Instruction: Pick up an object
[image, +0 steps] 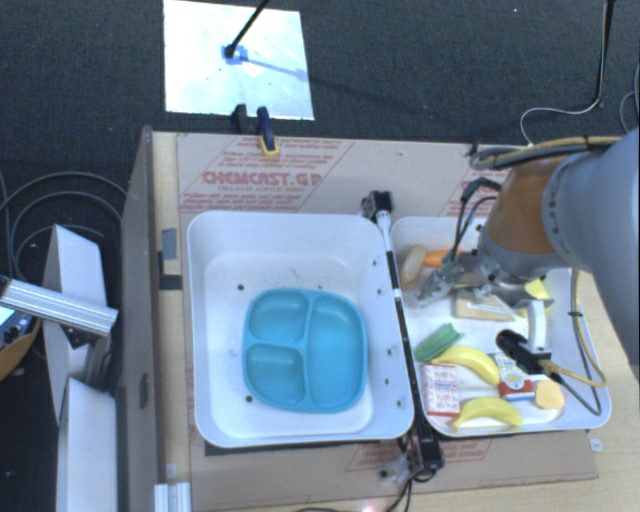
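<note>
Gripper (437, 285) hovered low over the right bin (585, 420), its grip impossible to judge, near a beige toy (413, 263); centring squarely over that toy before closing seemed wise.

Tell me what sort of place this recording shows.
Probably a robotics lab's pick-and-place bench: two white bins on a cardboard sheet, toy bananas and a blue divided plate, with loose cables on dark carpet.

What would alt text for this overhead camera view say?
A grey robot arm reaches into the right bin, its pincer low among toy food including two bananas. The left bin holds a blue divided plate.
</note>
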